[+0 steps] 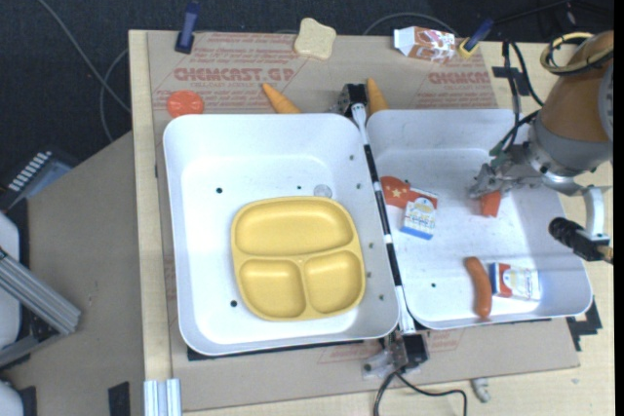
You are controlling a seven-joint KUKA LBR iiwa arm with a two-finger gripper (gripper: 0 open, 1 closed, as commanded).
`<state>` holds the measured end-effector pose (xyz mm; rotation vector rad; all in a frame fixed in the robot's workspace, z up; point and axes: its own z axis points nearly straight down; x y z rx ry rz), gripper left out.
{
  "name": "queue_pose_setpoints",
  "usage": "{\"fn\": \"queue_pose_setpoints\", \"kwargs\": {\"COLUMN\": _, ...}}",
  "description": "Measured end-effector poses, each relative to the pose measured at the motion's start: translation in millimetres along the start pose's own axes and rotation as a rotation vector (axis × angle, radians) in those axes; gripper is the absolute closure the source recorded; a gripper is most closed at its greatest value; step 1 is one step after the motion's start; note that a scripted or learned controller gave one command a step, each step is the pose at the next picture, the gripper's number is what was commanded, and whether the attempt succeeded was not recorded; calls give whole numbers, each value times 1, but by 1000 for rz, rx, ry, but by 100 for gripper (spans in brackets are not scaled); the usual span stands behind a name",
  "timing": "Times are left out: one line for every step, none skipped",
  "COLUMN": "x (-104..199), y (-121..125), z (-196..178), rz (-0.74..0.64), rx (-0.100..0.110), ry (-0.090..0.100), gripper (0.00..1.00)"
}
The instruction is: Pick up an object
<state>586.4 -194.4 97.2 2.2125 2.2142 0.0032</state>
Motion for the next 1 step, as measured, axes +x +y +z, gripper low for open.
{"fn": "queue_pose_setpoints", "kwargs": {"x": 104, "y": 54, "z": 4, "rz": -2, "rx": -12, "ry": 5, "gripper": 100}}
